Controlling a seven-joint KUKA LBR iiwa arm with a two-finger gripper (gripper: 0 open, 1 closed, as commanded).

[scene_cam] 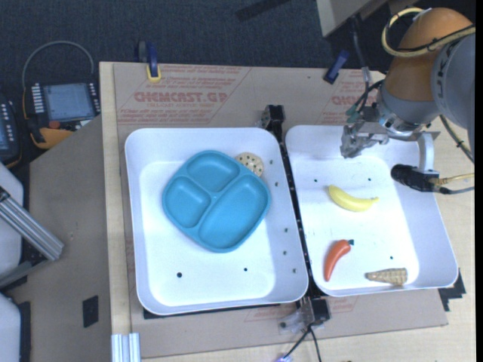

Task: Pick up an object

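Camera view from above puts three loose candidates for the pick in the right-hand bin (pixel 434 225), and I take the banana (pixel 352 199) as the landmark for everything else. It lies on the white floor near the middle of that bin, curved side down, touching nothing. Below it and slightly left lies a red chilli pepper (pixel 337 257) with a green stem, well apart from the banana. Right of the pepper, near the bin's lower wall, rests a tan ice-cream cone (pixel 387 277) on its side.

Up and just right of the banana hangs the pincer (pixel 356 148), over the bin's upper part, with bare white floor beneath it and no object between its tips. Whether its tips are spread or pressed together I cannot tell; they are too small and dark against the wrist hardware. Behind it, up and to the right of the banana, the arm (pixel 423 59) shows its orange band.

Far left of the banana, in the other bin (pixel 139 202), sits a blue divided plate (pixel 216 200) with a round biscuit (pixel 249 161) at its upper right edge, partly tucked behind the rim. Both bins rest on the worktop (pixel 226 89).

As I judge it, nothing is lifted yet: every object lies flat, so the descent, grip and lift all remain. The banana looks the nearest target.
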